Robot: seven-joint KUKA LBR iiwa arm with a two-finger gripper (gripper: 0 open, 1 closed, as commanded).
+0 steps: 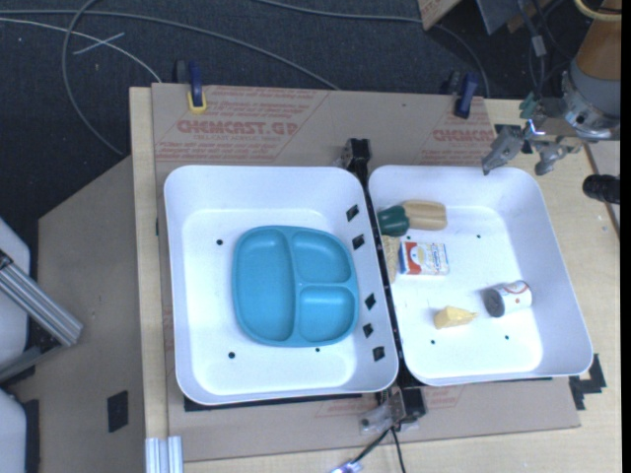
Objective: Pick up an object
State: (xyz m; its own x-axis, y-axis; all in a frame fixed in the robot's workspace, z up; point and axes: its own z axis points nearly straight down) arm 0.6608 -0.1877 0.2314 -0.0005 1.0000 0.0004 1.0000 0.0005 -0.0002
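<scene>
My gripper (520, 156) hangs over the far right rim of the right bin (552, 264), its fingers spread open with nothing between them. In that bin lie a tan bottle with a green cap (412, 217) near the far left corner, a small red and white packet (424, 258) just below it, a yellow wedge (455, 316) toward the front, and a small white and grey cylinder (507, 298) to its right. All of these sit well below and left of the gripper.
The left bin (197, 225) holds a blue divided plate (294, 286). Black clips run along the seam between the bins (367, 264). Blue clamps (195, 84) (465, 95) hold the board at the far edge. Cables trail across the dark floor behind.
</scene>
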